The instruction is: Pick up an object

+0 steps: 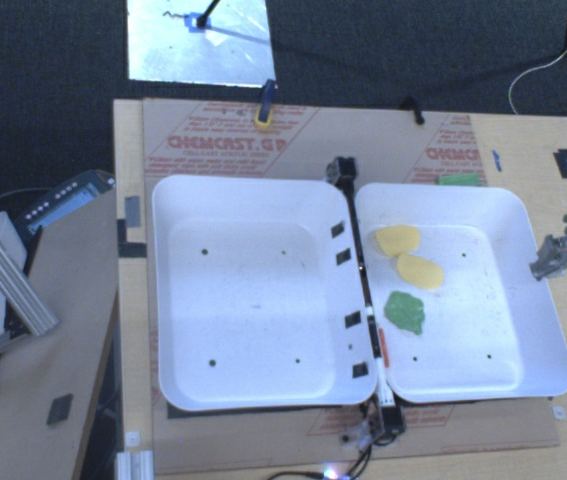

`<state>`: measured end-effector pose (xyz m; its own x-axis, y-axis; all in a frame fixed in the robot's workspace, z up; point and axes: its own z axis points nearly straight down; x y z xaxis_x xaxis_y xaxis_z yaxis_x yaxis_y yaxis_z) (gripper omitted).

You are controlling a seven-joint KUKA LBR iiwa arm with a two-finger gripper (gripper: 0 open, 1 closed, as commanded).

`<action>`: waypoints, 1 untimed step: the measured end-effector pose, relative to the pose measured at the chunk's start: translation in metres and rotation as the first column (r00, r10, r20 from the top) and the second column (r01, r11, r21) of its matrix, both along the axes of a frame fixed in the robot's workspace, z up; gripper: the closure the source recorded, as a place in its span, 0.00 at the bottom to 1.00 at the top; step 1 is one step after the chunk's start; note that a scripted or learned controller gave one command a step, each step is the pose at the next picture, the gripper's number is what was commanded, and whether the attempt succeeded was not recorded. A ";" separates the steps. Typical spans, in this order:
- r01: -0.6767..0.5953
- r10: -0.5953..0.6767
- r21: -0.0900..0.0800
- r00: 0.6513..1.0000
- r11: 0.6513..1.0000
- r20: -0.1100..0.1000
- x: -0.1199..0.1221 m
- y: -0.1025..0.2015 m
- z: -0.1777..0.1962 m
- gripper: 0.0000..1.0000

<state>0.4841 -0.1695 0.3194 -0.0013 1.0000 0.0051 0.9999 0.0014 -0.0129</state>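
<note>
Three small objects lie in the right bin (538,298), toward its left side. A pale yellow piece (397,239) sits farthest back, a second yellow piece (420,271) lies just in front of it, and a green piece (405,311) lies nearest the front. My gripper (555,259) hangs at the right edge of the view, over the right rim of that bin, well apart from all three objects. Nothing shows between its tips.
The left bin (178,298) stands beside the right one, joined along a black-clipped seam (360,288). Both rest on a cardboard sheet (233,138) on the bench. A shiny metal plate (198,28) lies at the back, and a grey device (63,198) sits off to the left.
</note>
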 end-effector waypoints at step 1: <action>-0.013 0.013 -0.005 1.000 1.000 0.027 0.051 0.094 0.098 1.00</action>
<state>0.5346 -0.0751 0.4172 -0.0146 0.9999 0.0000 0.9998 0.0146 0.0144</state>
